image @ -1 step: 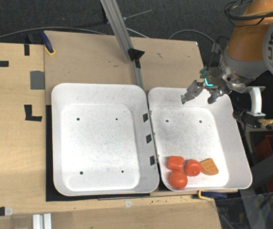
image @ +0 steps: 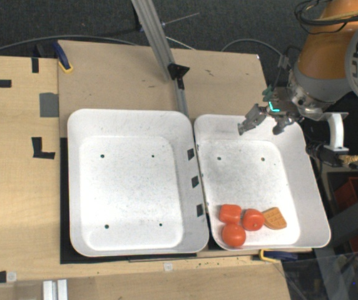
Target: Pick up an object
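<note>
Three red round objects [image: 240, 222] cluster at the near edge of the right bin [image: 291, 167], with a small orange-brown piece [image: 275, 218] just to their right. My gripper [image: 265, 123] hangs over the far rim of the right bin, well away from the objects. Its two dark fingers [image: 249, 120] are spread apart with nothing between them.
The left bin [image: 129, 180] sits beside the right one, with small dark clips on the shared edge. A slanted metal pole [image: 160, 42] crosses the back of the bench. The wooden bench top extends left and behind the bins.
</note>
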Robot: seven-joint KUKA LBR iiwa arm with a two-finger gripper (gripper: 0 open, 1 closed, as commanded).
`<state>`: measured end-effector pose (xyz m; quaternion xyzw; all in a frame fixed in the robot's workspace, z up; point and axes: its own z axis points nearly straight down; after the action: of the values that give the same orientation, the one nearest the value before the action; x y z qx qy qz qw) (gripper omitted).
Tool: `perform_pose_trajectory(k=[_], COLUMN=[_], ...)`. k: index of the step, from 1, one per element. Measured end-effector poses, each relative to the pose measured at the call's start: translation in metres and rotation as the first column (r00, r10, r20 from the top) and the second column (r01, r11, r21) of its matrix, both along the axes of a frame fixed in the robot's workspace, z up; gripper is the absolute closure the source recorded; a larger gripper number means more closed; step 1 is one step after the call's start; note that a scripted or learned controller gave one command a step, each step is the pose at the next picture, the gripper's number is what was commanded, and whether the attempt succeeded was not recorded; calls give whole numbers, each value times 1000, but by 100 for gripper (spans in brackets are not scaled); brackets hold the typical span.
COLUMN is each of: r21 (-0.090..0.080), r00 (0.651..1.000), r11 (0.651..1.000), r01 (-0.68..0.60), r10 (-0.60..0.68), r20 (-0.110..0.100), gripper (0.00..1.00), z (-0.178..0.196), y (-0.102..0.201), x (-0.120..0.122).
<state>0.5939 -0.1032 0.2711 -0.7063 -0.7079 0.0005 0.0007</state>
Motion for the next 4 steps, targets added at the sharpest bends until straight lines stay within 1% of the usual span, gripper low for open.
perform_pose_trajectory(k=[1, 3, 4], r21=[-1, 0, -1], r00=[1000, 1000, 1000], r11=[1000, 1000, 1000], r01=[2, 0, -1], r10=[-2, 0, 1], r20=[-4, -5, -1], gripper=[0, 0, 100], z=[-45, -140, -127], y=[-4, 2, 3], x=[-4, 8, 9])
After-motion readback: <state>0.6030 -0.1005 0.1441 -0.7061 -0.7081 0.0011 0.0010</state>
